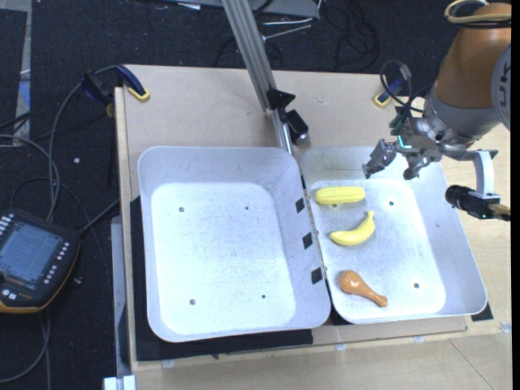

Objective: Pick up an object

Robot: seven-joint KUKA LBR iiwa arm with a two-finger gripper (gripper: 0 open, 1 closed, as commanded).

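my claw point(398, 162) hangs open over the right bin point(455, 250), gripping nothing. below lie corn point(340, 195), banana point(355, 231) and drumstick point(362, 288).

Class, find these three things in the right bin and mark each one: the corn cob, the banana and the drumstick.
corn cob point(340, 195), camera view, middle of the cob
banana point(355, 232), camera view, middle of its curve
drumstick point(353, 283), camera view, its thick rounded end
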